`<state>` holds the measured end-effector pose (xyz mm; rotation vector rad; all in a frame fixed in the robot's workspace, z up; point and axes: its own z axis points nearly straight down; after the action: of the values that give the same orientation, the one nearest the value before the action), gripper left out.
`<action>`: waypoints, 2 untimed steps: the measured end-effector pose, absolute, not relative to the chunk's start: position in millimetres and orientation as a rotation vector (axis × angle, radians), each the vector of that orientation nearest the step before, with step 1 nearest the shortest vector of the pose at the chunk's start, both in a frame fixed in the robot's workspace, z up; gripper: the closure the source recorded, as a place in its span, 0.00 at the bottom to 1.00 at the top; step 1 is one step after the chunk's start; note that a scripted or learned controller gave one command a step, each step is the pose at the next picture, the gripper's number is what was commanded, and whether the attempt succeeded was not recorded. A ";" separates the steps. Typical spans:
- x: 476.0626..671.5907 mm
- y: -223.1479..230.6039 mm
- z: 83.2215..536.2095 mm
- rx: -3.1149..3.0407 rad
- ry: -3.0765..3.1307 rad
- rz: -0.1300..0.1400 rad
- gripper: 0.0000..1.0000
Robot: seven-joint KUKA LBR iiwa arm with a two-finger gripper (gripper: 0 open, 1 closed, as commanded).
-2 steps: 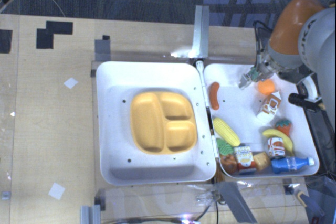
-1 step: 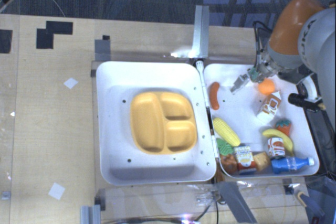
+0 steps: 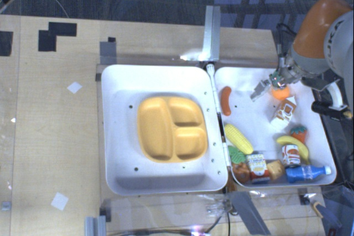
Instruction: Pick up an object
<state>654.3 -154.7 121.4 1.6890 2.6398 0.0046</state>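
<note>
While the arm is reaching in over the far right corner of the right bin (image 3: 260,72), the gripper (image 3: 275,83) is hovering just above a small orange fruit (image 3: 281,93) near that bin's far edge. One grey finger (image 3: 259,90) is splaying out to the left, so the hand is looking spread with nothing between its tips; the other finger is lying against the fruit's top and is hard to separate from it. Judging by its look, the orange fruit is a light, rigid plastic toy, round and smooth, likely to roll or squirt out unless it is being pinched across its widest middle. A small white carton (image 3: 284,110) is sitting just beside it, crowding one side. Part of the fruit is being hidden under the wrist, and whether the fingers are touching it is unclear.
</note>
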 end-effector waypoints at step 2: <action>641.9 -124.3 103.0 1.836 2.524 0.014 1.00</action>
<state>641.9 -124.3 103.0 1.8363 2.5242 0.0142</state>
